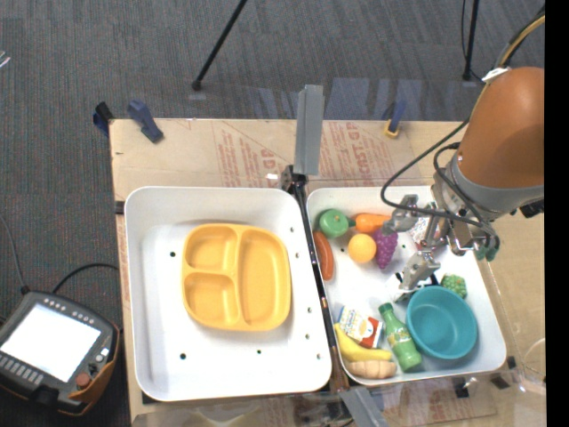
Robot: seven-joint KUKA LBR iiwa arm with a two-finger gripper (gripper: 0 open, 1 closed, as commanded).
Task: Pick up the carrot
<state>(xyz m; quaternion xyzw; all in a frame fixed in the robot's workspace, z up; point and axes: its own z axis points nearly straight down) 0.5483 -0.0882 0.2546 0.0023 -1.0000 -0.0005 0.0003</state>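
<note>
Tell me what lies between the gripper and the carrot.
The purple grapes sit between the gripper and the carrot, just below the carrot. An orange touches the grapes on the left.

Dark grey carpet (107, 34) covers the floor around the bench, and thin black tripod legs (224, 34) stand on it at the back. The bench top is brown cardboard (213, 154), clipped down by blue clamps (142, 119). A handheld control pendant (55, 352) lies on the carpet at lower left, cable trailing.

red print on the cardboard sheet (231, 154), upside down, perhaps "ADD", otherwise unreadable
</note>
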